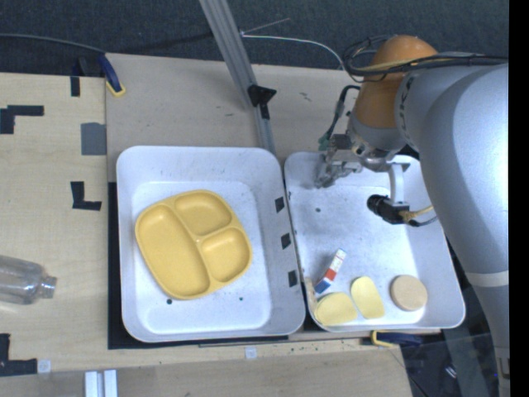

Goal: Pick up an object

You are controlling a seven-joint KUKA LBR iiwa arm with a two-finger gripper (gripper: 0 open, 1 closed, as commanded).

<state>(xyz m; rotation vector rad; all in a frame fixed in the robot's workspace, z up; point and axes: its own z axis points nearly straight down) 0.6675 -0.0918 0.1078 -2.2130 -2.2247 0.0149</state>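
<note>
A: Largest first. The arm [463,139] is seen entering over the right bin [430,213], its grey bulk laid across that bin's right edge and far right corner. Likely a reach toward the bin's far left corner is being made.

B: Noted. The gripper [329,172] is seen low at that far left corner, just inside the rim. The set of it cannot be told; it is small, dark and blurred against cabling. Nothing is seen held in it.

A: The left bin [140,172] next. A yellow divided tray [193,242] is lying flat in it, turned at a slant, toward the left edge. Presumably it was dropped there as clutter, not arranged.

B: Candidates for picking are gathered along the right bin's near edge: a round tan disc [408,292] toward the near right corner, two pale yellow pieces [354,302] touching one another beside it, and a small red, white and blue tube [331,270] just beyond them. All are well apart from the gripper.

A: Judged so: no pick is under way on any of them yet.

B: Hard to read: a dark object [388,208] near the middle of the right bin, possibly part of the wrist fittings, possibly loose. A clear bottle [25,279] is cut off at the bench's left edge. How much of the right bin lies under the arm cannot be told.
</note>
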